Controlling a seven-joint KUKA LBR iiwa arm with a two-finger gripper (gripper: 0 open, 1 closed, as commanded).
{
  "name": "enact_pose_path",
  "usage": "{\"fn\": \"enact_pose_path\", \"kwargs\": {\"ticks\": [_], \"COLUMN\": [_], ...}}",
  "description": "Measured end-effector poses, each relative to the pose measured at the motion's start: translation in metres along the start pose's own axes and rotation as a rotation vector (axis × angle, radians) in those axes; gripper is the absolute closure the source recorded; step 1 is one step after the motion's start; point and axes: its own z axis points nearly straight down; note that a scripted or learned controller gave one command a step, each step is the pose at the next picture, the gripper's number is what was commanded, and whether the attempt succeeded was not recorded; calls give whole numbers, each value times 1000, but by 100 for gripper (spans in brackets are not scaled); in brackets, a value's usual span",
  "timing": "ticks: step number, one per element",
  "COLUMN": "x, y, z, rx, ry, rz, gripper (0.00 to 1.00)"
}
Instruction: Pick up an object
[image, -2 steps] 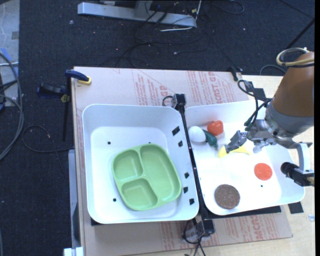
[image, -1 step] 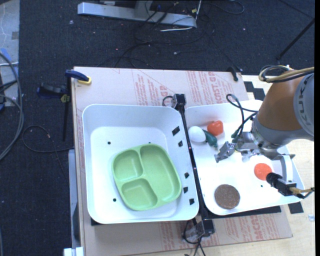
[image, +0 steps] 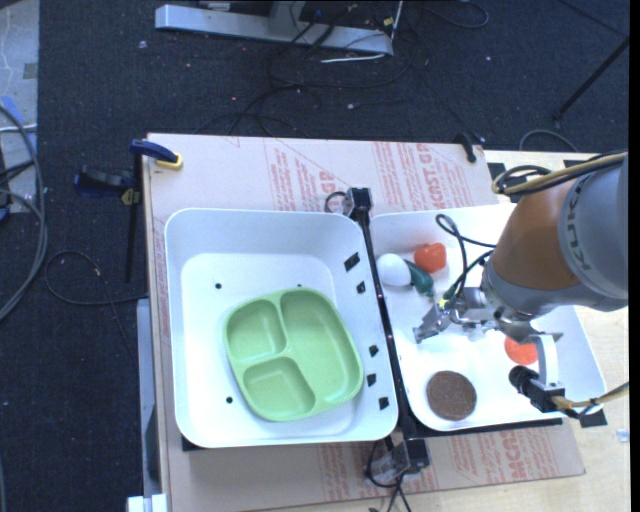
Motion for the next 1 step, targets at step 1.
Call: {"fn": "enact_pose_path", "kwargs": {"ticks": [1], "x": [-1], "y": [2], "z": [1], "rx": [-4], "ry": [0], "rz": [0], "gripper": [0]}}
